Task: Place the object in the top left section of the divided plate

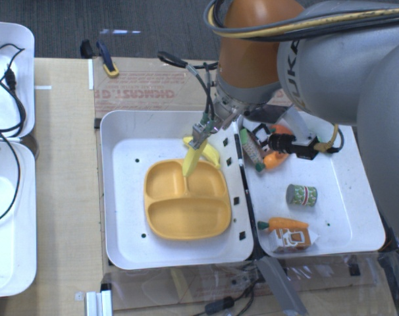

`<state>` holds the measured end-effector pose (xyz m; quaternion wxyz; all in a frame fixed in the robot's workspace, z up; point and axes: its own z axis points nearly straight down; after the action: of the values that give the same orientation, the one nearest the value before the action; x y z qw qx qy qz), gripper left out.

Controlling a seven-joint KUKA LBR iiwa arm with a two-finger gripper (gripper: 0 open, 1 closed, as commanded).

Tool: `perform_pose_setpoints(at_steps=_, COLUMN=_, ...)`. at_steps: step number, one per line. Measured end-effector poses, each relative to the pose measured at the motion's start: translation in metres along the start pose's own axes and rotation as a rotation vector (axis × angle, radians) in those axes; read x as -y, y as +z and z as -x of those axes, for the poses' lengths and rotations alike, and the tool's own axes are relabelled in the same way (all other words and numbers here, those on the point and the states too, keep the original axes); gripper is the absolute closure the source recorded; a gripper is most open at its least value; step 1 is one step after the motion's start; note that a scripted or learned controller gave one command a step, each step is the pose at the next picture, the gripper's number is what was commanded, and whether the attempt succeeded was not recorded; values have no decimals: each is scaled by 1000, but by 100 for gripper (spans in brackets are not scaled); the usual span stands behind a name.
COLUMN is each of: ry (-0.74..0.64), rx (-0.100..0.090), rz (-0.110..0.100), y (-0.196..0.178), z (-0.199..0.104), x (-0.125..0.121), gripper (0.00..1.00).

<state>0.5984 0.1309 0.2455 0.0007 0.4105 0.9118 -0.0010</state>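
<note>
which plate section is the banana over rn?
The top right section of the divided plate: the banana held in the gripper hangs at the ridge, not in the top left section.

Left bin [120, 196]: the plate [186, 206] takes the middle; bare floor runs along the left wall and front. The gripper [201, 135] and a banana [194, 155] hang over the plate's back rim, blocking approach there. Right bin [344, 189]: a can [301, 195] stands mid-floor, a carton [290, 236] sits at the front, clutter [272, 151] lies at the back left; open floor lies right of the can.
</note>
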Motion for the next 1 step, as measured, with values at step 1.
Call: perform_pose_setpoints(at_steps=1, ry=-121, rx=0, rz=0, y=51, z=23, x=-33, gripper=100)
